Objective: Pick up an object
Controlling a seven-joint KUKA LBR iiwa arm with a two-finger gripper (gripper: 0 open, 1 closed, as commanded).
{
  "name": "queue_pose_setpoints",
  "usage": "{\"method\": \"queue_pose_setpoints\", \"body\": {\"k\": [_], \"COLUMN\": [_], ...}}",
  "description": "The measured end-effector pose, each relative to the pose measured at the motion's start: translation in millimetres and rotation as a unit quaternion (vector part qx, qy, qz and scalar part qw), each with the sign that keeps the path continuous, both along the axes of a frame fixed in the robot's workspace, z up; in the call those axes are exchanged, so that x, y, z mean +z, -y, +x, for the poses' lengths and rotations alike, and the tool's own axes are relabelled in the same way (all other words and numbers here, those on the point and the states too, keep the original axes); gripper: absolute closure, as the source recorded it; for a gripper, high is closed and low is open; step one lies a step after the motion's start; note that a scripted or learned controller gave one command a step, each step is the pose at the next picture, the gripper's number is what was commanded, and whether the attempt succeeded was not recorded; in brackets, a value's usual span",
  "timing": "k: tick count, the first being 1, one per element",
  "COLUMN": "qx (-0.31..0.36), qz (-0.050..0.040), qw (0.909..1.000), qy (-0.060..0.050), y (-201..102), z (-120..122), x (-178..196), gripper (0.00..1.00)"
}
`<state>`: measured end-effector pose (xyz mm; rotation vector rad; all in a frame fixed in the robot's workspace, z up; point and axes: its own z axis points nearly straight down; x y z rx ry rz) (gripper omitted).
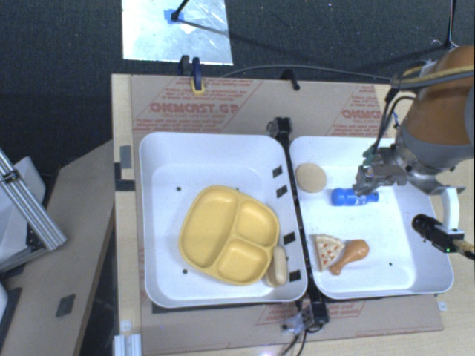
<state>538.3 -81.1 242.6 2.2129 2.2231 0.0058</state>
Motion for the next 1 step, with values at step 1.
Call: {"method": "queue_pose_setpoints", "body": {"k": [1], "qx": [0.002], "qz": [0.0009], "qw": [1.0], "qy": [-0.002], "y": [-48.8], "z": [18.6], "x": [-14.2], "gripper": [1.0]}}
